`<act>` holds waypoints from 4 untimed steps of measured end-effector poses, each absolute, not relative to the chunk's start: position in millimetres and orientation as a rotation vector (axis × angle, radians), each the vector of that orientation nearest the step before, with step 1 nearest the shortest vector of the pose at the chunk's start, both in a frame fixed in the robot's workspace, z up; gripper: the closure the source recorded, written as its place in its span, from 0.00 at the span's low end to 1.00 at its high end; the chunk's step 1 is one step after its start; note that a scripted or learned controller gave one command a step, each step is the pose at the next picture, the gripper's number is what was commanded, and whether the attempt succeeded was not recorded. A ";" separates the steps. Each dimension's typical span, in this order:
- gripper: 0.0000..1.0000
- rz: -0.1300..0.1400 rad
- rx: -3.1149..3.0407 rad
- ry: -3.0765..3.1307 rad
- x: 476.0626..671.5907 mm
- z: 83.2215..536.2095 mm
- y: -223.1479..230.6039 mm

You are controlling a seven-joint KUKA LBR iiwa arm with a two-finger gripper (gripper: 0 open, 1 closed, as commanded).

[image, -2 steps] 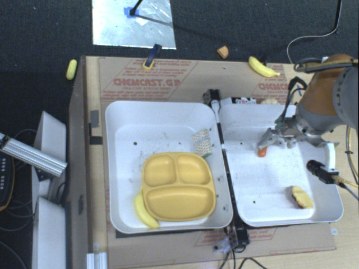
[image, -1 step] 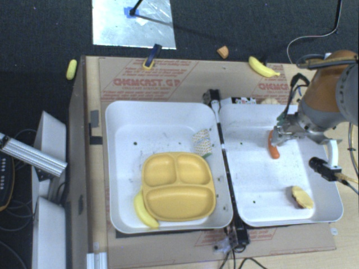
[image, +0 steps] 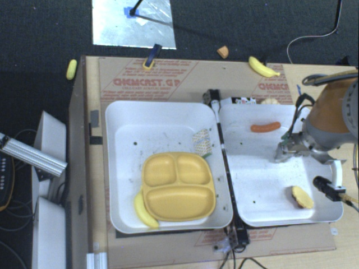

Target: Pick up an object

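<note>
Pincer (image: 280, 153) is seen low in right bin (image: 252, 172), mid-right, tip at or just above the floor. Opening can't be told from this angle. Nothing is seen held. Floor under the tip looks bare, as far as can be judged.

Candidates in same bin:
- sausage (image: 265, 127): toward back wall, near the pincer, lying roughly crosswise.
- yellow chunk (image: 302, 196): toward front-right corner, a bit farther off.

Neither is touched.

Left bin (image: 129, 128) holds tray (image: 178, 185), banana (image: 145, 212) against tray's front-left edge, and wrapper (image: 202, 142) by its right wall. All are well apart from the pincer, so no reach across is needed.

Step judged: positioning for a grasp, pick not yet made. Sausage is judged best tgt: closest, slim, open floor all round.

Recs:
- Pincer to be raised clear before any lateral move, so nothing gets shoved.
- Closing axis to be set across the sausage's short dim, centred at mid-length. An off-centre grip prob lets it pivot out.
- Descent to be stopped just short of the floor. A smooth round obj may roll or squirt out if pinched high.
- Lift to be done slow and straight, hold to be verified before travel.

Chunk sits close to the corner walls, so less clearance. Kept as fallback.
</note>
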State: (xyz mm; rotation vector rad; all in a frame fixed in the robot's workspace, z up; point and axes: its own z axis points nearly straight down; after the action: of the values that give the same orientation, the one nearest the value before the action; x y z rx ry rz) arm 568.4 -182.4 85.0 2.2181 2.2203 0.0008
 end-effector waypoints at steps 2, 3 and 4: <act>1.00 0.003 2.216 2.225 591.3 86.4 -140.1; 1.00 0.004 2.213 2.223 620.3 179.4 -154.9; 0.00 0.002 2.214 2.224 619.7 178.3 -154.7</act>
State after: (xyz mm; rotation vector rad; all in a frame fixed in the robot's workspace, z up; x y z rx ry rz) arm 619.7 -154.7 178.3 2.2144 2.2241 0.0019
